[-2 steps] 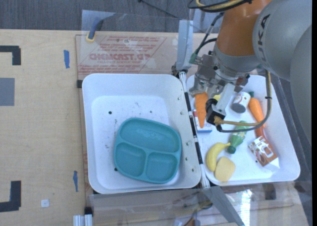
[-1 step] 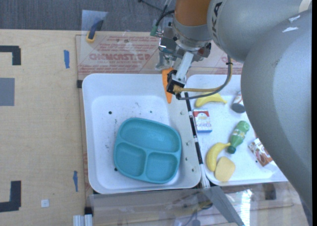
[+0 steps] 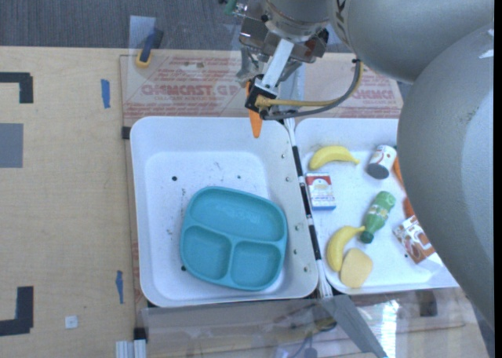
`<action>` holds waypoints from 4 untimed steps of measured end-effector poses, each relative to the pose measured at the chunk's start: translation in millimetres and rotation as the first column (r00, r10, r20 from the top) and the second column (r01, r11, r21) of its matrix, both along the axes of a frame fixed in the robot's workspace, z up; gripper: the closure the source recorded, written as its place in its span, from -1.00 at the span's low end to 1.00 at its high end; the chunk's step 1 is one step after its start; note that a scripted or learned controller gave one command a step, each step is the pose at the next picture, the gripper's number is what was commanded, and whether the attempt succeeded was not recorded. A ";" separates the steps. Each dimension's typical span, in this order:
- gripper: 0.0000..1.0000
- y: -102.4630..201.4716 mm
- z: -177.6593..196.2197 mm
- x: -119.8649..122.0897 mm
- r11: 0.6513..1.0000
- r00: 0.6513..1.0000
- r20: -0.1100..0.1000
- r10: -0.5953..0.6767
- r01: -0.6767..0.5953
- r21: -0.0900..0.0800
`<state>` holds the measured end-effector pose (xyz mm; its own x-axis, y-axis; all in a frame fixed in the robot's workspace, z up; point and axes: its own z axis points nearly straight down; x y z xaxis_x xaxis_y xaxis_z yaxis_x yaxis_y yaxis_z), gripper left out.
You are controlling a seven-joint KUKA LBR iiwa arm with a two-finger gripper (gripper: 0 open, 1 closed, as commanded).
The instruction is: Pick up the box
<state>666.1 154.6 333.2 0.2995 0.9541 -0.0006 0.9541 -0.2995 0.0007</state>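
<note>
The box [image 3: 320, 191] is small, red and white, and lies flat in the right bin [image 3: 345, 130] close to the divider between the bins. My gripper [image 3: 260, 107] hangs over the far right corner of the left bin [image 3: 157, 191], up and to the left of the box and well apart from it. An orange, pointed carrot-like piece [image 3: 255, 124] sticks down from between the black fingertips, which are shut on it.
A blue divided plate [image 3: 234, 237] fills the near half of the left bin. In the right bin lie two bananas [image 3: 333, 157] [image 3: 339, 245], a can [image 3: 381, 162], a green bottle [image 3: 379, 213], a yellow round item [image 3: 357, 268] and a snack pack [image 3: 413, 239].
</note>
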 end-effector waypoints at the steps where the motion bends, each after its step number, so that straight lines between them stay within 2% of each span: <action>1: 1.00 4.6 9.7 -0.6 1.000 1.000 0.001 0.008 -0.008 -0.002; 2: 1.00 7.0 48.7 -0.4 0.992 0.992 0.002 0.129 -0.129 0.000; 3: 1.00 3.0 69.8 -0.6 0.999 0.999 0.002 0.054 -0.054 0.000; 4: 1.00 57.3 -7.2 -0.8 1.000 1.000 -0.004 0.003 -0.003 0.000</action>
